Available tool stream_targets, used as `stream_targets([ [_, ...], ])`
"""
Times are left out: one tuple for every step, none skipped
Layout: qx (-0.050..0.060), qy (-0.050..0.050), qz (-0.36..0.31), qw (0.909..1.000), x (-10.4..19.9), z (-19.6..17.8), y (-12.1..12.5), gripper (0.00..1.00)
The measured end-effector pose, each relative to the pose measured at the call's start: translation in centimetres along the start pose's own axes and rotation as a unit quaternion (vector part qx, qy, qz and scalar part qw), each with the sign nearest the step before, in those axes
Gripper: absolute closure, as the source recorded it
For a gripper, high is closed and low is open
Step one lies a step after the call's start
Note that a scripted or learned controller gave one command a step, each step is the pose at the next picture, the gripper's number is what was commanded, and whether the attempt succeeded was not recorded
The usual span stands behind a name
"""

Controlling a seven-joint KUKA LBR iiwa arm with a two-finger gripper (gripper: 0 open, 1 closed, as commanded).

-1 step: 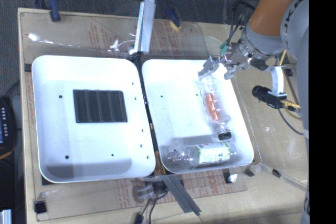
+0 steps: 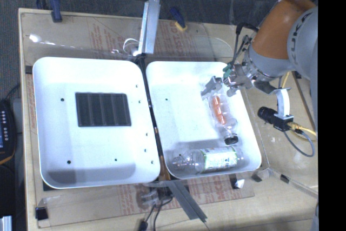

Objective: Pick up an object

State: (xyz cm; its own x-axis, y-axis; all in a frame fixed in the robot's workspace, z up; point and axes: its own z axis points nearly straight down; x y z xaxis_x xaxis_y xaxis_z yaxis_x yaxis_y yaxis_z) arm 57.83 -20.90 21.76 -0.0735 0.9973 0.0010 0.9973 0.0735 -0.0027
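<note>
Reaching step, nothing picked up yet; gripper [image 2: 219, 84] low in the right bin [image 2: 178, 116], near its top right corner, just above the clear bottle with orange inside [image 2: 221, 113]; fingers too blurry, cannot tell if spread or pressed together; another bottle with a white label [image 2: 211, 159] lying along the bottom edge; next, probably: go down a little, pinch the orange bottle, lift straight up.
</note>
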Motion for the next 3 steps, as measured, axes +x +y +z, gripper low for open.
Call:
stream_targets([
  [0.001,0.0,-0.041,0.9992,0.1,3.2,0.1,0.0],
  [0.001,0.0,-0.043,0.9991,0.1,2.2,0.2,1.0],
  [0.001,0.0,-0.047,0.9989,0.0,7.3,0.3,1.0],
])
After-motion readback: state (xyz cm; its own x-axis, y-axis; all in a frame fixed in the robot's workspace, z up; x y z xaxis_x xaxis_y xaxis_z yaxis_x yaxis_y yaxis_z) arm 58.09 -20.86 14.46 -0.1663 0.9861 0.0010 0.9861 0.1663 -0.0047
